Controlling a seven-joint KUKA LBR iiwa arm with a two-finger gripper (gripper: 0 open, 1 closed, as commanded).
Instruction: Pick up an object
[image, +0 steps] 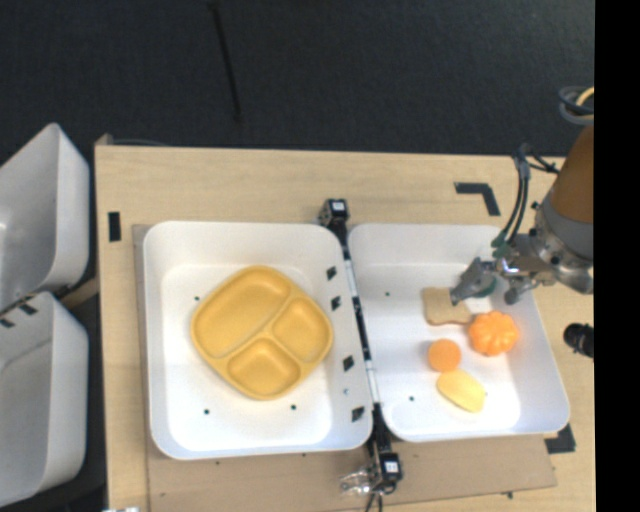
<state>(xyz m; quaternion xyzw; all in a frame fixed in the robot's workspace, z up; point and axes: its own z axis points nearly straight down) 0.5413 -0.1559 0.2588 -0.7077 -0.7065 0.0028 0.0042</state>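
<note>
pincer (489, 287) above tan piece (443, 307), not gripping

Bench (250, 185): pale wood-grain tan w/ a few small black marks along edges. Backdrop behind it: near-black.

Both bins plain white; left bin (170, 400), right bin (400, 250). Black clips/dots along the divider btwn them.

Sectioned plate (262, 330) in left bin: uniform yellow-orange, no pattern.

Right bin contents:
- tan/beige flat piece (440, 308), plain
- pumpkin-like obj (493, 333): bright orange, faint ribbing
- small ball (444, 354): orange, slightly paler than the pumpkin-like obj
- oval obj (461, 391): pale yellow

Gripper (490, 284): grey metal w/ dark parts. Arm above it: orange-brown band (575, 185), grey below; black + greenish cables alongside.

White moulded units (35, 220) at far left: plain, no markings.
</note>
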